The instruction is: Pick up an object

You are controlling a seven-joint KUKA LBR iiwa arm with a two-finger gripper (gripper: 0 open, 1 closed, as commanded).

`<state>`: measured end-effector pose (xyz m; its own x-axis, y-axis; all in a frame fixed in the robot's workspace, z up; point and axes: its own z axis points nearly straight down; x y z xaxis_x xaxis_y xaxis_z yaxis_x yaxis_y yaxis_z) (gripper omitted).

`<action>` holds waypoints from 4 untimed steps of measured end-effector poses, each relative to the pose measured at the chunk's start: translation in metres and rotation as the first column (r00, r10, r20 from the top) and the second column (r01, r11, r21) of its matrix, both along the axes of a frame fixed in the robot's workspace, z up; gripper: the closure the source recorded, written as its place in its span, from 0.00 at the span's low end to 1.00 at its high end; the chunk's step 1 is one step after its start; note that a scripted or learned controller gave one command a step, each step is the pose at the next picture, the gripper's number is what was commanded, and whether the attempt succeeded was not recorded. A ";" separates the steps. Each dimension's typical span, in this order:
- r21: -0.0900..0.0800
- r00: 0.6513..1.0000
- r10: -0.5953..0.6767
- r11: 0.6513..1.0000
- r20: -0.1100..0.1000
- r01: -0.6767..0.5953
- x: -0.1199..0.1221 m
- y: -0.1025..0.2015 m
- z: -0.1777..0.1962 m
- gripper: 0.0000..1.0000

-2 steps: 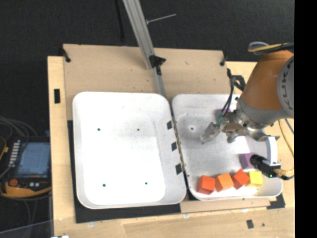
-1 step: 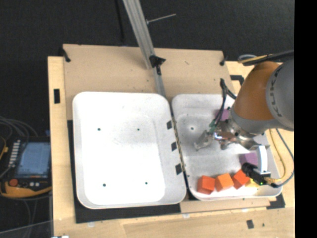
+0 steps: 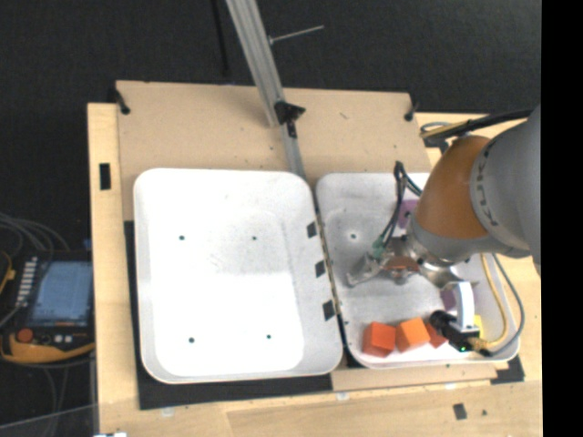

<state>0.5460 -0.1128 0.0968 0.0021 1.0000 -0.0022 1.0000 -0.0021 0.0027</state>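
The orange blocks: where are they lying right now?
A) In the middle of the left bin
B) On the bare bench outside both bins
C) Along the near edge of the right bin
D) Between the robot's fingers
C: the orange blocks lie side by side along the near wall of the right bin, below the gripper, which is apart from them.

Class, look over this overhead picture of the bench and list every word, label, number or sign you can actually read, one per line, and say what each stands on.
No text in this picture can be read.
Handheld device left of the bench: its blue screen is lit, but whatever is on it is too blurred to read.
White tag near the gripper: any marks are too small to tell.
Left bin, right bin, orange blocks: no print seen.
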 end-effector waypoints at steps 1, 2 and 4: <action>0.001 1.000 -0.007 1.000 0.004 0.007 0.001 -0.001 0.013 1.00; 0.000 1.000 0.003 1.000 0.005 -0.003 0.003 -0.004 0.077 1.00; 0.001 1.000 0.006 1.000 0.003 -0.006 0.005 -0.007 0.150 1.00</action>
